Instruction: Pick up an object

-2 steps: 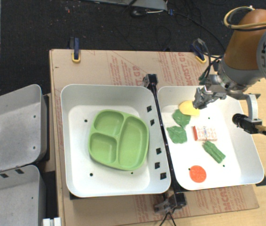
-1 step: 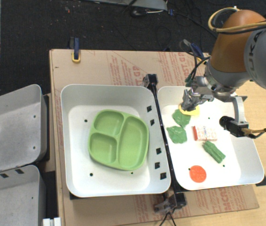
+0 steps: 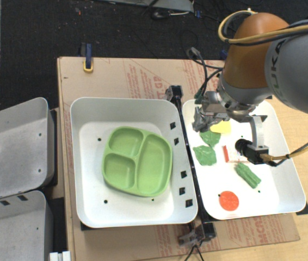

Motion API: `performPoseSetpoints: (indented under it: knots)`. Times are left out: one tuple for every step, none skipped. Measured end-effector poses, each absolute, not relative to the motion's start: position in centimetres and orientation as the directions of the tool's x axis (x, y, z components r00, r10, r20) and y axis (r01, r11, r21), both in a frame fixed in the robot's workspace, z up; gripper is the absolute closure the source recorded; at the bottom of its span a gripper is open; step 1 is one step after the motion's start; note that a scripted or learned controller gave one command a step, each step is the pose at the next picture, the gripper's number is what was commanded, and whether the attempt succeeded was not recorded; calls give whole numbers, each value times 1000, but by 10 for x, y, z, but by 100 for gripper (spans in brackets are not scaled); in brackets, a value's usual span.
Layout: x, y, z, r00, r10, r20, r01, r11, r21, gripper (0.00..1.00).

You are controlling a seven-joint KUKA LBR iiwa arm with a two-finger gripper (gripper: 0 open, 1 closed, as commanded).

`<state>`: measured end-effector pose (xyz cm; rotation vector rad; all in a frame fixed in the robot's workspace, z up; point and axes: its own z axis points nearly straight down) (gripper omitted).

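Lettuce lies just below pincer.

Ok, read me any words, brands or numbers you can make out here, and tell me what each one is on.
"UK", part of a longer brand name: on the grey arm.
Red printed lettering: on the cardboard sheet under the bins; too faint to read.
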<state>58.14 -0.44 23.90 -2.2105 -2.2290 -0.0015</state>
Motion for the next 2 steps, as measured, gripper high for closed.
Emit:
performPoseSetpoints:
  knots:
    - [568, 38, 231, -7, 1000, 1, 1000, 7, -3, 100]
    - [550, 84, 240, -8, 1000, 1, 1000, 8, -2, 100]
